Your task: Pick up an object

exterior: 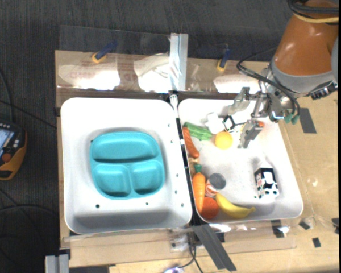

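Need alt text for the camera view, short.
The arm's pincer hovers open over the right bin, near a yellow ball, holding nothing. That bin also holds carrots, a banana and a black-and-white toy. The left bin holds a teal divided tray.

Grey KUKA arm (307, 67) with broad glossy orange band (304, 41) above wrist. Black cables looped over top and trailing off left side. Silver-and-black metal two-finger gripper (243, 124), small green fitting near wrist.
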`<state>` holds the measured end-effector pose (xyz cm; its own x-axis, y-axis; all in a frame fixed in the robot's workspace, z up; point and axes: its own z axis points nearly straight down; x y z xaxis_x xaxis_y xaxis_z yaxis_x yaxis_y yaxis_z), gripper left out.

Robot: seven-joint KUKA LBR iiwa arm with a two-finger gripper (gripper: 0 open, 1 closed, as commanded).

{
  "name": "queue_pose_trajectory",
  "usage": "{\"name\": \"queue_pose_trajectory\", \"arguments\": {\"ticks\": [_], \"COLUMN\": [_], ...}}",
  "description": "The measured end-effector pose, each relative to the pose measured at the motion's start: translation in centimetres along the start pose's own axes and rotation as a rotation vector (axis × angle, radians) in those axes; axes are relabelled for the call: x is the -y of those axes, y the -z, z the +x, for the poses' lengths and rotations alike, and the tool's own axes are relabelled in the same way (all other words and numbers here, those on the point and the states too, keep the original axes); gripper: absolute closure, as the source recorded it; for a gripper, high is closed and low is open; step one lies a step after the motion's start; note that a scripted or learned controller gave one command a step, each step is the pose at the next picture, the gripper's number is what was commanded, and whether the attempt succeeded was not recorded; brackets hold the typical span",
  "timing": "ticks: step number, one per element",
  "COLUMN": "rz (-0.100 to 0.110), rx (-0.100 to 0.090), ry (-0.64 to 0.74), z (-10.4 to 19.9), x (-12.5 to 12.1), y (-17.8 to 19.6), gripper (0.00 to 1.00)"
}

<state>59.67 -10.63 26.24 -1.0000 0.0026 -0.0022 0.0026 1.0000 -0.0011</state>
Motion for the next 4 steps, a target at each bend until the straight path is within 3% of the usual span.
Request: {"name": "queue_pose_trajectory", "arguments": {"ticks": [1, 2, 3, 4], "rz": [0.000, 0.008, 0.004, 0.000], "rx": [-0.002, 0.012, 0.012, 0.009], "ry": [-0.067, -0.113, -0.036, -0.153], "z": [3.4, 6.1, -4.3, 0.9], "x": [3.5, 0.7, 2.9, 8.0], "y": [-10.6, -17.2, -17.3, -17.3], "gripper": [0.00, 0.00, 0.00, 0.00]}}
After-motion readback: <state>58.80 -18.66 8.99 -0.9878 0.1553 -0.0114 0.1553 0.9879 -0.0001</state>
